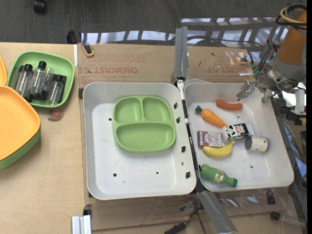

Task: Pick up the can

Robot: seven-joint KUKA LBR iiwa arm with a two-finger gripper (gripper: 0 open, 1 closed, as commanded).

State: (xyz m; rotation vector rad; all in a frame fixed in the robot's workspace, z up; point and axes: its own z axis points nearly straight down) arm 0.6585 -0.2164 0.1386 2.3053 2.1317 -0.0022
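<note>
Now, at your far left sits a stack of orange plates (17, 126), with a small green tray (66, 69) of dark-capped bottles (38, 83) just behind it. Moving right, you have the left bin (97, 179), which holds a green divided plate (144, 123) lying flat near its middle. In the right bin (278, 172) you'll find a toy carrot (212, 116) and a sausage (229, 105) toward the back. Below the carrot lies a purple packet (210, 139) touching a banana (219, 150), and a black-and-white carton (236, 130) sits just beside them. A green bottle (218, 175) lies on its side near the front edge. The can (257, 144), pale and tipped on its side, rests just right of the carton. The gripper (257, 88) hangs over the bin's back right corner, well apart from the can; its fingers look spread apart with nothing between them.
</note>
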